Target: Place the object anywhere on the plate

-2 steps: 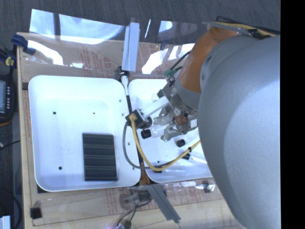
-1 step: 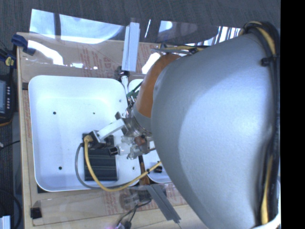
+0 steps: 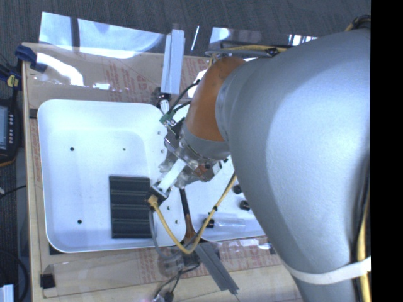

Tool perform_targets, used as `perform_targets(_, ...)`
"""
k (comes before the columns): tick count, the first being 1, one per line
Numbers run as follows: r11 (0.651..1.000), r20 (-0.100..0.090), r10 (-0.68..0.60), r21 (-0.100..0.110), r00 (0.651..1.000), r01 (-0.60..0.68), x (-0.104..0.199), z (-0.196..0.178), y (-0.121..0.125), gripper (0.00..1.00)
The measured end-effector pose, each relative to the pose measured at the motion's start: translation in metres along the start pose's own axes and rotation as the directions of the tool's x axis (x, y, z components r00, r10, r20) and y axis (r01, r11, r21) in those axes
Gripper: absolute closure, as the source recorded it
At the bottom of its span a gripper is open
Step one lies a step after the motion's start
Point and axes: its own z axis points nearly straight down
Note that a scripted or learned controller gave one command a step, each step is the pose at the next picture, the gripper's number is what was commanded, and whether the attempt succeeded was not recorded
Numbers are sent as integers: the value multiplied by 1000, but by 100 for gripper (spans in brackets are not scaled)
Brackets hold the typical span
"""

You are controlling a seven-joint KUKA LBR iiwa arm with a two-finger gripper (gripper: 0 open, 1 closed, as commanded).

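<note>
Looking down at a slant on a wooden bench point(image 3: 94, 83) bearing two shallow white bins. Taken up at right by the bulk of the grey arm point(image 3: 296, 156), cut off by the top and bottom edges, with the orange band point(image 3: 204, 106) just above the wrist. Bent low over the seam between the bins, with the gripper point(image 3: 179, 172) hanging at the inner edge of the left bin point(image 3: 63, 187). Impossible to tell how far open the gripper stands, or whether anything sits in it: lost at this angle among wrist, bracket and cable. Marked on the left bin's white floor, three small dark dots point(image 3: 72, 148), well apart. Hidden for the most part behind the arm: the right bin point(image 3: 236, 234), with just a strip of floor and the near rim on show. Lying in that strip, near the rim, a small clear thing point(image 3: 228, 221), tube-like and hard to make out against the white. Just beyond it, a couple of dark specks point(image 3: 243, 204), partly cut off by the arm. No telling from this view which is the object, nor where the plate lies
</note>
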Motion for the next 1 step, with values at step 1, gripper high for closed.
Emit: perform_targets(1, 987, 0, 163, 0, 987, -163, 43, -43, -63, 100)
